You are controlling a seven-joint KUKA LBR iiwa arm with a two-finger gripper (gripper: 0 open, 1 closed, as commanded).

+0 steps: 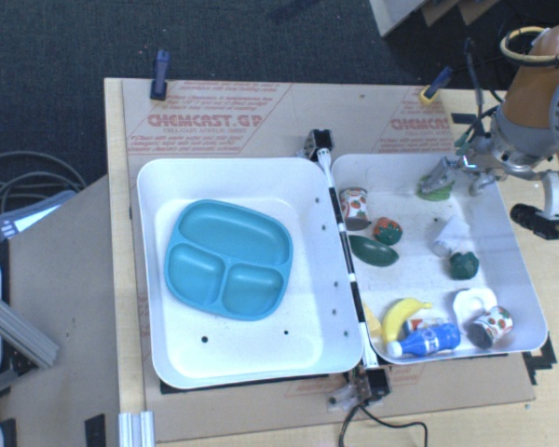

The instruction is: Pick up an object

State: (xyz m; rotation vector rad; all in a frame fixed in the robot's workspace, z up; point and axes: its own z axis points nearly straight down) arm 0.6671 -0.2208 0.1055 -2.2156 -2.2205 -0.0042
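Observation:
My gripper [460, 176] hovers over the far end of the right bin [526, 291], its two fingers spread open. A pale green object [435, 192] lies just under the left finger; nothing sits between the fingers. Nearer in the same bin lie a pale grey piece [447, 240], a dark green round object [463, 265], a red and green toy fruit [387, 230], a dark green oval [373, 251], a small patterned cup [354, 205], a banana [402, 317] and a blue bottle [427, 341].
A white cup [473, 301] and a second patterned cup [496, 324] crowd the right bin's near corner. The left bin [158, 194] holds a blue divided plate [228, 259]. Cables hang beside the arm at the right.

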